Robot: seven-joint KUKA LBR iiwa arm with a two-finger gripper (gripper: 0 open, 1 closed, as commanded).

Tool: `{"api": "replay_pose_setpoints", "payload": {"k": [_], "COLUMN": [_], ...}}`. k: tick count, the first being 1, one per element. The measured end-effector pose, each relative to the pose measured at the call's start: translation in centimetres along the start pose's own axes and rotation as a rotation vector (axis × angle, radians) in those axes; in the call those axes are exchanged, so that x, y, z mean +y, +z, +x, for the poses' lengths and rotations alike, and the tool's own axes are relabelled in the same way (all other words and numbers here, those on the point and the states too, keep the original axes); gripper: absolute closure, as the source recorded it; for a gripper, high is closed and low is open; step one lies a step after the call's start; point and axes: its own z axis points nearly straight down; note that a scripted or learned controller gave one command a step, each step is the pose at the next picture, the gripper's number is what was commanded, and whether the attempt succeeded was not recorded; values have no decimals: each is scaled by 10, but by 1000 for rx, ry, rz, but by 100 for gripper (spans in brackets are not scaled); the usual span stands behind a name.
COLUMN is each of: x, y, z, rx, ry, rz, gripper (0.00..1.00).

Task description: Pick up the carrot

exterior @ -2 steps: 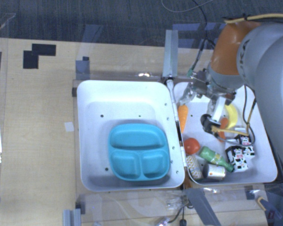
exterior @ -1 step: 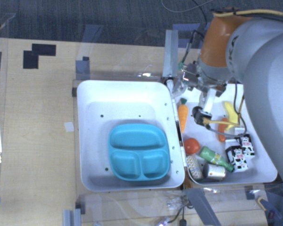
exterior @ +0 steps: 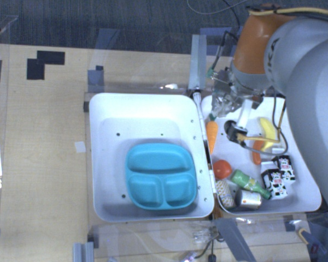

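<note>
1. Arm (exterior: 295,64), grey with an orange band above the wrist, reaches in from the right and bends down over the back of the right-hand bin, its bulk covering that bin's far right corner.

2. Bench (exterior: 38,162), pale wood-coloured, carries two shallow white bins side by side; dark shapes mark its far left, dark carpet lies beyond it, and a black cable loops across the floor behind the arm.

3. Left bin (exterior: 101,146) holds a light blue divided tray (exterior: 161,174), set toward its front half.

4. Right bin (exterior: 306,198) holds a loose scatter of small things, most of them toward the front and the right.

5. Gripper (exterior: 223,107) hangs low at the back left of the right bin, pointing down just above the carrot's top end; whether its claw is wide or narrow cannot be told from this angle, and nothing is seen between its fingers.

6. Carrot (exterior: 211,136) lies against the left wall of the right bin, lengthwise, thick end toward the gripper, tip toward the front.

7. Banana (exterior: 269,133) rests to the right of the carrot; a green bottle (exterior: 248,181) lies nearer the front, beside a red tomato (exterior: 222,168) and a black-and-white cow-patterned box (exterior: 279,178).
</note>
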Motion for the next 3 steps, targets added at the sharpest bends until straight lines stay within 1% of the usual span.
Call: {"api": "replay_pose_setpoints", "payload": {"k": [1,2,3], "x": [0,-15,-11], "y": [0,13,12], "z": [0,-28,11], "rx": [0,-3,-2], "ry": [0,-18,-52], "rz": [0,6,5], "gripper": [0,0,0]}}
